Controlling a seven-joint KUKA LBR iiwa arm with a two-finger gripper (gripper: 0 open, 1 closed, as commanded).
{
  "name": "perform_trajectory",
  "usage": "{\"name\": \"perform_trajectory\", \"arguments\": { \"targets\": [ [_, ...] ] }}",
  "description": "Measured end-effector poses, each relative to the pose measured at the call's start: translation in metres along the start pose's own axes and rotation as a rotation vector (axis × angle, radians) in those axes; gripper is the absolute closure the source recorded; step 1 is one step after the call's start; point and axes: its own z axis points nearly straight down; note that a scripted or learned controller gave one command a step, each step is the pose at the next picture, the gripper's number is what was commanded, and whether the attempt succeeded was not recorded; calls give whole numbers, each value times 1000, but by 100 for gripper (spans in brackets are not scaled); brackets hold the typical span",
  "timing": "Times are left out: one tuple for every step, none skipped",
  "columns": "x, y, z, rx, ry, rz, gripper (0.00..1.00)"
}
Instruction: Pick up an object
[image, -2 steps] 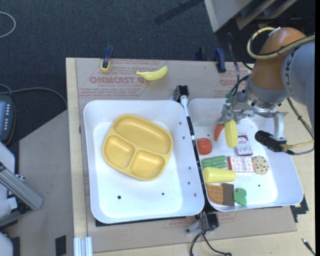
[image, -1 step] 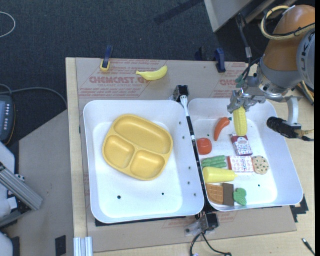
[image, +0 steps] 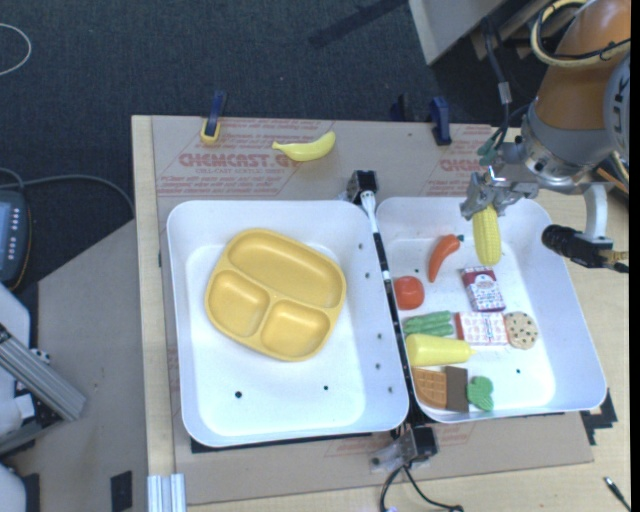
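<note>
My gripper (image: 487, 203) hangs over the back of the right bin (image: 570, 320), reaching in from the upper right. A yellow corn cob (image: 487, 238) stands upright directly under it. The cob's top end sits between the fingers, which are shut on it. In the bin below lie an orange carrot (image: 442, 256), a red tomato (image: 408, 292), a green pea pod (image: 430, 323), a yellow squash (image: 438, 349), a waffle (image: 429, 386), a brown bar (image: 457, 388), a green broccoli (image: 481, 392), a cookie (image: 520, 329), a red box (image: 484, 289) and a cracker pack (image: 484, 327).
The left bin (image: 200, 380) holds a yellow divided plate (image: 275, 293). A toy banana (image: 306, 148) lies on the cardboard behind it. Blue clamps (image: 212, 120) (image: 438, 118) grip the back edge. A black bracket (image: 362, 185) sits between the bins.
</note>
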Motion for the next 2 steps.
{"name": "perform_trajectory", "arguments": {
  "targets": [
    [48, -23, -8, 9, 3, -3, 100],
    [99, -38, 6, 10, 3, -3, 100]
  ]
}}
